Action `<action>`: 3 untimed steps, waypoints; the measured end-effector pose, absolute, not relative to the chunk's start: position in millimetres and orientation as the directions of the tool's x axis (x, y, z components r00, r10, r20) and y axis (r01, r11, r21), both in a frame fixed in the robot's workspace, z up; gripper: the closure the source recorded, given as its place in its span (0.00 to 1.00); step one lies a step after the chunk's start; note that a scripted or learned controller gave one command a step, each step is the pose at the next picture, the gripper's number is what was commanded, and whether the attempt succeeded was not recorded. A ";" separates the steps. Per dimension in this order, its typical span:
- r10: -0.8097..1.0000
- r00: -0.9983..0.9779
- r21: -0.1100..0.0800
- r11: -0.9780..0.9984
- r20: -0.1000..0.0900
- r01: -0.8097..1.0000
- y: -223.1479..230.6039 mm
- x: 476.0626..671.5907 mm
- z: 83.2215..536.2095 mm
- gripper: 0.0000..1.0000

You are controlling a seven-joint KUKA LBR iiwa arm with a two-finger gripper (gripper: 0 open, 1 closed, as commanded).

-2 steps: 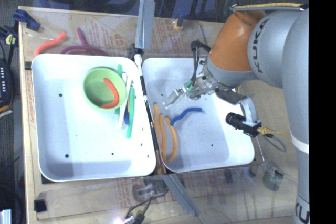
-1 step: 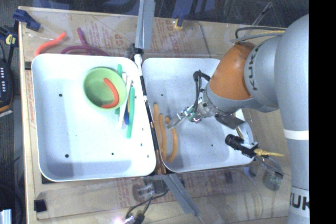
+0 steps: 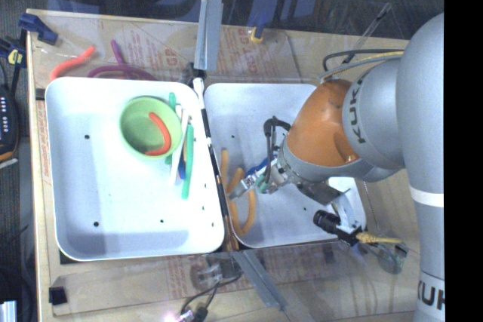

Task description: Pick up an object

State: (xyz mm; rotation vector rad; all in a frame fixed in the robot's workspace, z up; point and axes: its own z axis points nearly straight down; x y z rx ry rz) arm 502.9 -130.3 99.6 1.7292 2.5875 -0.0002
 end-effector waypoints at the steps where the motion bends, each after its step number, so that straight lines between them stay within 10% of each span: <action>1: 0.922 -0.387 0.010 0.387 -0.015 0.922 -128.4 501.5 107.4 1.00; 2: 1.000 -0.028 -0.001 0.028 0.001 1.000 -93.4 503.5 213.5 1.00; 3: 1.000 -0.028 -0.002 0.028 0.002 1.000 -93.4 503.5 213.4 0.00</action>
